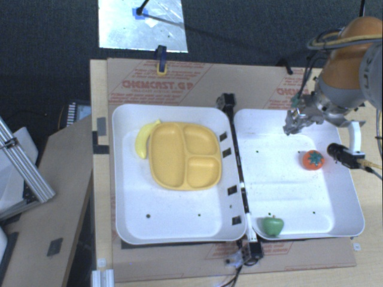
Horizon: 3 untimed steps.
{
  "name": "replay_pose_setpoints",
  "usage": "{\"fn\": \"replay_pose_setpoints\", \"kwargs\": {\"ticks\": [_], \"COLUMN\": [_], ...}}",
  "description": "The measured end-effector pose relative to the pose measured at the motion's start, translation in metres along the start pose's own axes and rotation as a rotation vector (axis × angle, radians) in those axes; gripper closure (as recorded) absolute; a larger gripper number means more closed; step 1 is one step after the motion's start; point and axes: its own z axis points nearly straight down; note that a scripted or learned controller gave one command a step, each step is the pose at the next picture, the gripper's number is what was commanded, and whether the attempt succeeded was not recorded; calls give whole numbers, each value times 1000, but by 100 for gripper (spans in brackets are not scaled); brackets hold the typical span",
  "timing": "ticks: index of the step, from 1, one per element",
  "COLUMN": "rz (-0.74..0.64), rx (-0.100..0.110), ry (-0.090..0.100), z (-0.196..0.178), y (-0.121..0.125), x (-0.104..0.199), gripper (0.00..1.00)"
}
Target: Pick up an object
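Note:
A red-orange tomato-like fruit (pixel 312 159) lies at the right side of the right bin (pixel 281 178). A green apple (pixel 273 225) rests at that bin's front left edge. In the left bin (pixel 137 214) a yellow sectioned tray (pixel 182 155) lies flat, with a yellow banana (pixel 142 138) tucked against its left side. My gripper (pixel 292 125) hangs over the back of the right bin, up and to the left of the red fruit. Nothing is seen between its fingers.
A black divider with clips (pixel 233 154) runs between the two bins. A black fixture (pixel 342 155) juts in at the right bin's right rim, close to the red fruit. Cardboard (pixel 179 82) lies under the bins.

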Motion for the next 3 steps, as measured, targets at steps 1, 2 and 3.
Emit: {"fn": "replay_pose_setpoints", "kwargs": {"ticks": [1,2,3], "rz": [-1,-1,0], "rx": [-2,0,0], "ry": [0,1,0], "z": [-16,-21,-14], "y": [0,-5,-3], "x": [57,117,171], "gripper": [100,100,100]}}
